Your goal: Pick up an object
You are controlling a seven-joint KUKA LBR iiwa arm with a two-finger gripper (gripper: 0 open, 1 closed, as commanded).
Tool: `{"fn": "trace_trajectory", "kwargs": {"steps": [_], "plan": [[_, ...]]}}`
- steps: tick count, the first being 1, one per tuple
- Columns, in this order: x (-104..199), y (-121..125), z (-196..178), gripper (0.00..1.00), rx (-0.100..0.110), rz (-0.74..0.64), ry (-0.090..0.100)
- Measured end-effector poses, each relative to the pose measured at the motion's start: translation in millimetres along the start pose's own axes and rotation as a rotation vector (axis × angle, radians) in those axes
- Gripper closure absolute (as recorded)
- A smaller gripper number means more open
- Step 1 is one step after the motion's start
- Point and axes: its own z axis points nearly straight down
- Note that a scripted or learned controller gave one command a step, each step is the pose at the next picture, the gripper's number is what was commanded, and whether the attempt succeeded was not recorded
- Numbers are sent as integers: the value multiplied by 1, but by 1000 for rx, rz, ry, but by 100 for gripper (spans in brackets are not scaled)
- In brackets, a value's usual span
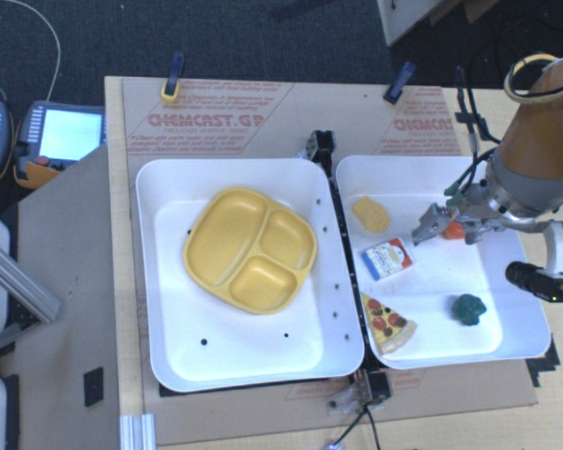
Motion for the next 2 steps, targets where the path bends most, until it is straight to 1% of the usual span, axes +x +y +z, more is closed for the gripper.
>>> {"fn": "trace_trajectory", "kwargs": {"steps": [1, 2], "plan": [[0, 3, -7, 0, -14, -3, -2], [0, 7, 56, 0, -7, -3, 0]]}}
